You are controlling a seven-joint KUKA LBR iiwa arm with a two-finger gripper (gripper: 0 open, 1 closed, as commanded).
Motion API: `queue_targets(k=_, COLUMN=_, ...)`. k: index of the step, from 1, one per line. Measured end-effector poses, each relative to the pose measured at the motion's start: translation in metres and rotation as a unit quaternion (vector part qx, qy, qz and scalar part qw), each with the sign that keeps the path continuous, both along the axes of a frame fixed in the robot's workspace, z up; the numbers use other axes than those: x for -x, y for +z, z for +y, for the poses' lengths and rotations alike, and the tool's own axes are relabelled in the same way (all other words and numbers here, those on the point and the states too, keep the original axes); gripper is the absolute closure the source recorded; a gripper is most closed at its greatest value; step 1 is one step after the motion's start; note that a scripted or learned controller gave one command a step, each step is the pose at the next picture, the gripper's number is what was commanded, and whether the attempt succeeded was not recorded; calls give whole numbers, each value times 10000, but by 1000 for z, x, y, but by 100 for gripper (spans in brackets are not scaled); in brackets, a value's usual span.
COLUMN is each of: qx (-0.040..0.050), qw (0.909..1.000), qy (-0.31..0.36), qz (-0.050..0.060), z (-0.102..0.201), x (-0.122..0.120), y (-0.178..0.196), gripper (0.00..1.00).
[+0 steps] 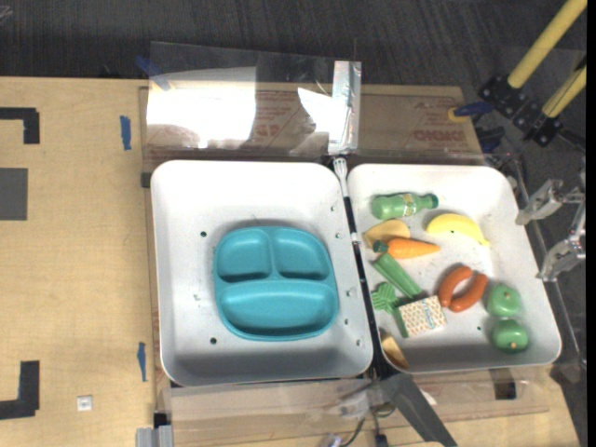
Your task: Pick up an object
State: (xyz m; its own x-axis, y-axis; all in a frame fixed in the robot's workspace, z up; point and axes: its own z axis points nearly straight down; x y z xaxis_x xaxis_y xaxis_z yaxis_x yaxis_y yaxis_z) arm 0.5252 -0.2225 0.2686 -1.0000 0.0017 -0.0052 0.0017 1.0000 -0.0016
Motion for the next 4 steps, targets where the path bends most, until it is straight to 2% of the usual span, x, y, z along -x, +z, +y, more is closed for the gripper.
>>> queue_targets(k=1, qx=-22, qw=9996, qy=269, qz=50, z=18, x=31, y=-143, gripper=0)
queue_targets(k=2, qx=12, qw=9969, qy=786, qz=-13, z=46, x=9, y=-179, gripper=0)
queue_targets(k=3, qx=32, qw=9968, qy=796, qz=-90, z=47, x=4, y=-166, gripper=100)
queue_targets(k=4, qx=-8, qw=9995, qy=326, qz=-44, z=130, x=-12, y=-50, gripper=100)
